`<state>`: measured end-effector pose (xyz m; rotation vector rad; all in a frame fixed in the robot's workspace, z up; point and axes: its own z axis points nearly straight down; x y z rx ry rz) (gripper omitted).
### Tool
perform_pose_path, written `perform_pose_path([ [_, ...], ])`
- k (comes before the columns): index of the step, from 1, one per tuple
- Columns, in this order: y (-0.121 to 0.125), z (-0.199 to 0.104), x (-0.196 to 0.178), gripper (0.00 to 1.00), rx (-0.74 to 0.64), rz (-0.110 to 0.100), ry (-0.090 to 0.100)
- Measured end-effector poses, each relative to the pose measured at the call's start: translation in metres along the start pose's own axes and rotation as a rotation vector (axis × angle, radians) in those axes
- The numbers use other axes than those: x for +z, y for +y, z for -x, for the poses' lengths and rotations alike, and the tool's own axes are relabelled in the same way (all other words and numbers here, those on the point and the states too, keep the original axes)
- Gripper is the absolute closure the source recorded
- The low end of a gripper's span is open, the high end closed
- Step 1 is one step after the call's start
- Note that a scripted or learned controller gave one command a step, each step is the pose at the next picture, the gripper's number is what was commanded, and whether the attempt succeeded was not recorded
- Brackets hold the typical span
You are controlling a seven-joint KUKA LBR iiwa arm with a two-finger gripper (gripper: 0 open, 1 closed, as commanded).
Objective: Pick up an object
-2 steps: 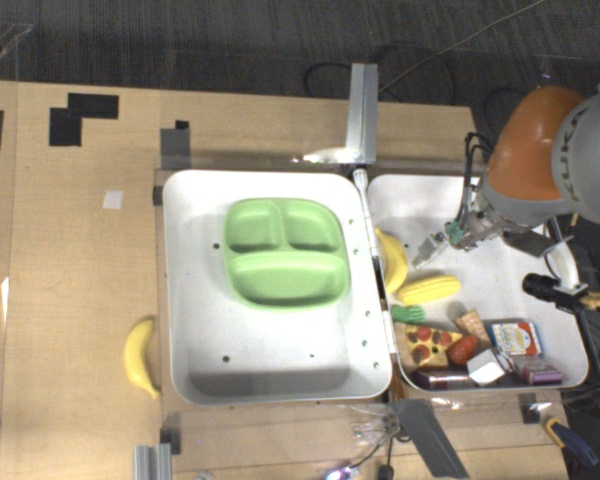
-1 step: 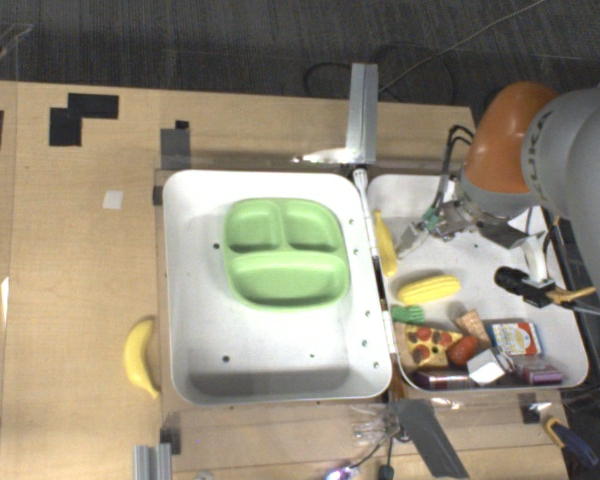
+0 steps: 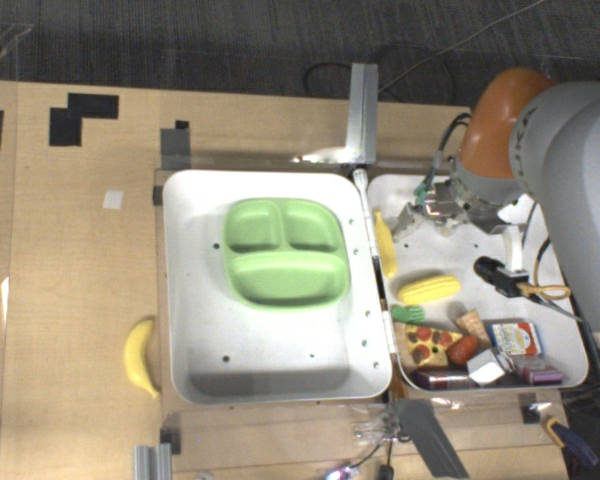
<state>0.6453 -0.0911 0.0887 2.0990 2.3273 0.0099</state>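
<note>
Hovering over the right bin (image 3: 580, 363), hand (image 3: 435, 208): grip state we cannot tell; corn (image 3: 428, 289) unlifted, pick pending.

Banana (image 3: 140, 356) on bench left of 2 bins (image 3: 180, 268)

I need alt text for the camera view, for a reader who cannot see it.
A grey arm's gripper hangs over the right bin, which holds toy corn, a pizza slice and small boxes. The left bin holds a green divided plate; a banana lies outside.
</note>
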Motion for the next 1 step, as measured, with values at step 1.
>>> perform_pose_path([
  [1,-0.0644,0.0013,-0.0021,0.0,0.054,0.002,0.0],
])
